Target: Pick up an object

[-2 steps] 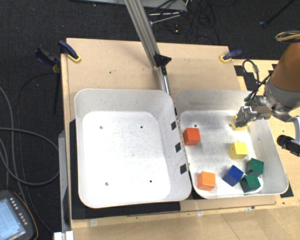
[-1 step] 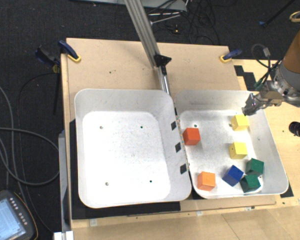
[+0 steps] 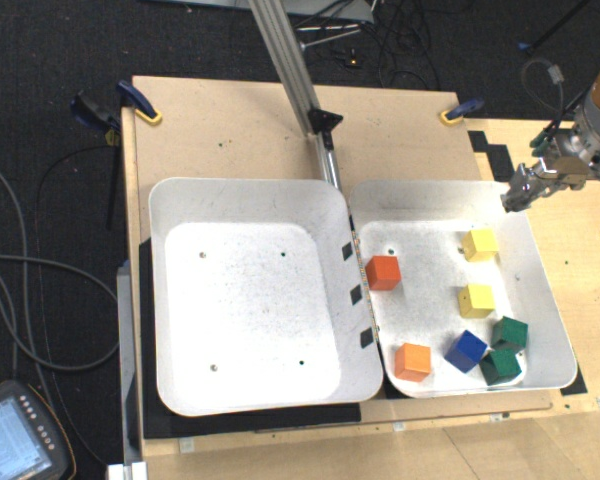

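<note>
While its finger spread cannot be told, the gripper [image 3: 517, 196] should descend squarely over the upper yellow cube [image 3: 479, 243].

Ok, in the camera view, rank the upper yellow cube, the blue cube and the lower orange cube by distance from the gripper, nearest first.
From the gripper, at the right bin's upper right edge:
1. Upper yellow cube, just below-left of it.
2. Blue cube, near the bin's lower edge.
3. Lower orange cube, lower left, farthest.

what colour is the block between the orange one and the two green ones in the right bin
Blue. The block shows clearly in the camera view, near the bin's front edge.
</note>
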### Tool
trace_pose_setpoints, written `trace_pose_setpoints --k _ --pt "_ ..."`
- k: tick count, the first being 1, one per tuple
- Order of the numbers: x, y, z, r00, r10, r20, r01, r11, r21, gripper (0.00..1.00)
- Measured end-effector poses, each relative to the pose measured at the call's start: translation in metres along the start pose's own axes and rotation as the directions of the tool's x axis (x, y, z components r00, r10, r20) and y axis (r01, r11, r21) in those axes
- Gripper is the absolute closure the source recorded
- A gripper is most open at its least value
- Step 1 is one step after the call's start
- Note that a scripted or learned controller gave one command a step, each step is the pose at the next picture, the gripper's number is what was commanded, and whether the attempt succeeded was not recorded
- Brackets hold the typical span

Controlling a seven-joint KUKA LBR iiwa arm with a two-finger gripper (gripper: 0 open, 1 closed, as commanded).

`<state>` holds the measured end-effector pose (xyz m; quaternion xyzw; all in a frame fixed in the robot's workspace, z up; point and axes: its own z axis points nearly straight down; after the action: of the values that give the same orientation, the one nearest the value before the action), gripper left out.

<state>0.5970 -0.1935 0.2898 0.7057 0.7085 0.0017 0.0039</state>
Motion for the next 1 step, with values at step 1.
trace_pose_setpoints --k 1 --pt "0.0501 0.0089 0.0164 1.000 -0.004 -0.004 0.004 1.000 0.008 1.00"
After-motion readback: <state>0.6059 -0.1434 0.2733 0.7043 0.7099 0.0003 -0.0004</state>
